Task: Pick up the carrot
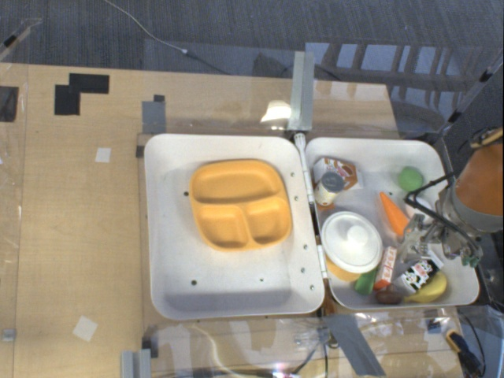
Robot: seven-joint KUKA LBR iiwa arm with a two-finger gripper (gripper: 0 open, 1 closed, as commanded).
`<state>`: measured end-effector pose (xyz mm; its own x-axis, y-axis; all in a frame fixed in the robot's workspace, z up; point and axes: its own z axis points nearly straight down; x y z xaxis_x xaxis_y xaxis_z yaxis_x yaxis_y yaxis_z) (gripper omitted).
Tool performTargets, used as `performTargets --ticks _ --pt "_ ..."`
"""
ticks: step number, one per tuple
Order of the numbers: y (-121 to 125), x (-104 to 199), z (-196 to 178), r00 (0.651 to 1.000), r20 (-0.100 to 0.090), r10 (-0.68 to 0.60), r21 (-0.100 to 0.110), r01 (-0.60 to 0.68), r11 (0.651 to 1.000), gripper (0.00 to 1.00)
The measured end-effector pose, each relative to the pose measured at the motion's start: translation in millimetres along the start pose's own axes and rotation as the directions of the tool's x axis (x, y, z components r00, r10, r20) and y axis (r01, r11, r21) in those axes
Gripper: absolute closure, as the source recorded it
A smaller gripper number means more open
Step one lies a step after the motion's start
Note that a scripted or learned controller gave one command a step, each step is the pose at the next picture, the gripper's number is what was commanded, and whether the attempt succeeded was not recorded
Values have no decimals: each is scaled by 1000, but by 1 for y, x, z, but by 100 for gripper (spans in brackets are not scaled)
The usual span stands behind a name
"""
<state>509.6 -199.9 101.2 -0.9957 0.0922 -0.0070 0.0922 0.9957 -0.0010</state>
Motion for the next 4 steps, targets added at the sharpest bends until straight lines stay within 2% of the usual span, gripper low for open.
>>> performTargets --ticks 1,2,3,4 --pt "3 -3 -2 1000 8 -3 -1 3 1000 0" --pt "29 -76 12 994 8 113 -2 -113 994 0" --pt "53 -121 14 992 6 128 -3 -128 992 0" --pt "53 -126 -2 992 23 124 -2 -124 992 100"
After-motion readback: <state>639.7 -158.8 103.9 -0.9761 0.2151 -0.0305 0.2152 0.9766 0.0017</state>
